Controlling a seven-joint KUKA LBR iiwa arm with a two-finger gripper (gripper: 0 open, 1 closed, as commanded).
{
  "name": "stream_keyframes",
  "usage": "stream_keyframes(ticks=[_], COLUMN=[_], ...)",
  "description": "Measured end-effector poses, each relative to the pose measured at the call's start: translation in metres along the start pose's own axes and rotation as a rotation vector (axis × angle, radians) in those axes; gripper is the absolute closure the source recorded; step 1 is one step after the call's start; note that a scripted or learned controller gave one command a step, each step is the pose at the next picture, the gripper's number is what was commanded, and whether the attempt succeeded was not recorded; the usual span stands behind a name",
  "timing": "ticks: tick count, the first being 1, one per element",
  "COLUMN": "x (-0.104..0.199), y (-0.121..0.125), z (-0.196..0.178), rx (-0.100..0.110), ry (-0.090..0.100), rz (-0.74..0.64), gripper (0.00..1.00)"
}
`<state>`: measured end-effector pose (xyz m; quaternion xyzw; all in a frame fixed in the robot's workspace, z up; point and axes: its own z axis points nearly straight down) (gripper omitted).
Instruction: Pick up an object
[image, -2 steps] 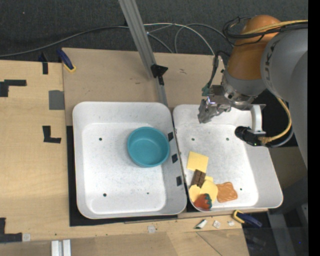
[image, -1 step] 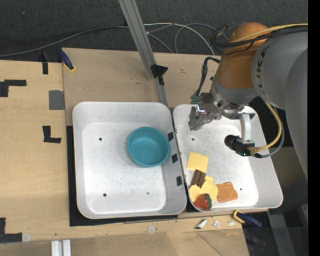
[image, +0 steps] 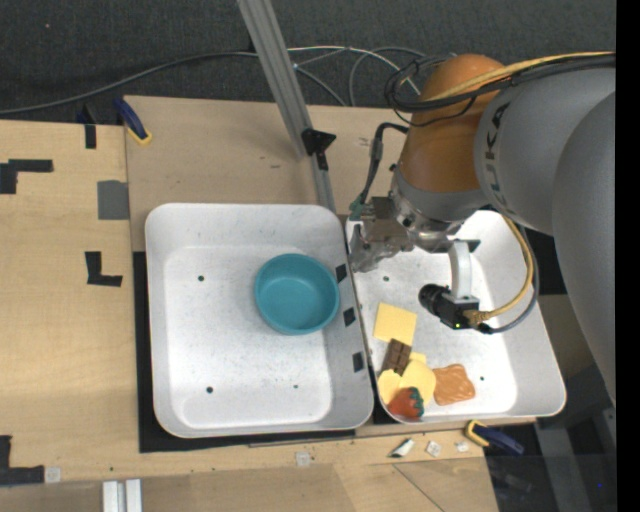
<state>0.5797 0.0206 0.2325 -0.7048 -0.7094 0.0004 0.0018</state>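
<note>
A teal bowl sits in the left bin, toward its right side. The right bin holds a pale yellow square block, a small brown block, a yellow piece, a red and green item and an orange piece, all clustered at its front left. My gripper hangs over the right bin's back left corner, close to the wall shared by the bins. It stands apart from the yellow square block, which lies in front of it.
The grey arm with its orange band covers the back of the right bin. A black sensor with cable hangs beside the wrist. A slanted metal pole rises behind the left bin. Blue clamps sit at the bench's back left and front right.
</note>
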Motion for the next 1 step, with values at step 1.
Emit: stream_keyframes(ticks=[1], x=[0.0478], y=[-0.0317], z=[-0.007], rx=[0.001], ry=[0.0], rz=[0.0], gripper=[1.0])
